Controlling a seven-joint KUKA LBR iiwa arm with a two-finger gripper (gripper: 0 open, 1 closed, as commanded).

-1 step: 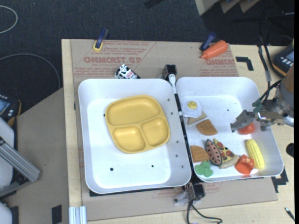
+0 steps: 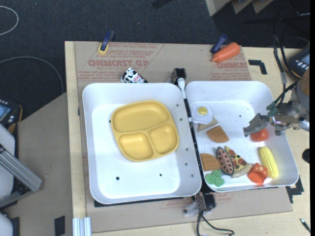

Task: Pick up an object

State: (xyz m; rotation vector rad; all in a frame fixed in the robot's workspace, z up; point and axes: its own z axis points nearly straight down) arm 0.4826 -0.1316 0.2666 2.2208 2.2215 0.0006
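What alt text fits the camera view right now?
The gripper hangs low over the right bin, just above a red toy, with a fried egg, pizza slice and corn nearby. A yellow divided plate fills the left bin.

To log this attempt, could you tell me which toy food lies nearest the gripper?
The small round red piece, just beneath the gripper; the yellow corn cob lies farther down.

You get one fixed camera above the bench (image 2: 74, 132), looking down at a slant on both bins: left bin (image 2: 98, 171), right bin (image 2: 246, 95) (arm (image 2: 300, 114) enters from frame right), medium range.
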